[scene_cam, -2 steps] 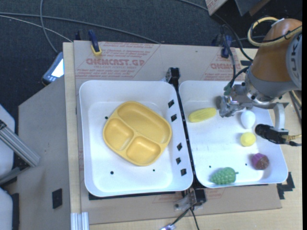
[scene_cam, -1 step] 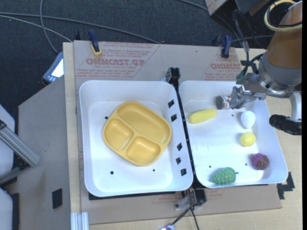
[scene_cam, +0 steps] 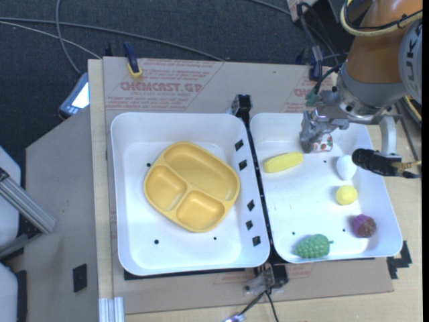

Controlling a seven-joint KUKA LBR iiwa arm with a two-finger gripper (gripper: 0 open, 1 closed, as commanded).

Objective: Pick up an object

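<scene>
Two white bins side by side, mid frame. Left bin, the bigger load: one yellow divided plate, sitting flat near its centre, nothing else in it. Right bin holds the small stuff: yellow corn cob at upper left by the divider, green bunch of grapes at the lower edge, purple piece at lower right, yellow ball mid right, white egg shape just above it.

My gripper is down in the upper part of the right bin, just right of the corn, with something small with red and white showing at the tips; can't make out what it is, or whether I'm gripping it. Can't tell if I'm apart or together from this angle.

Step, as I judge it: at the grasp point, pick not confirmed. Next move calls for closing firmly on whatever is under me, then lifting straight up clear of the bin wall. Corn is the nearest other candidate, close beside me.
</scene>
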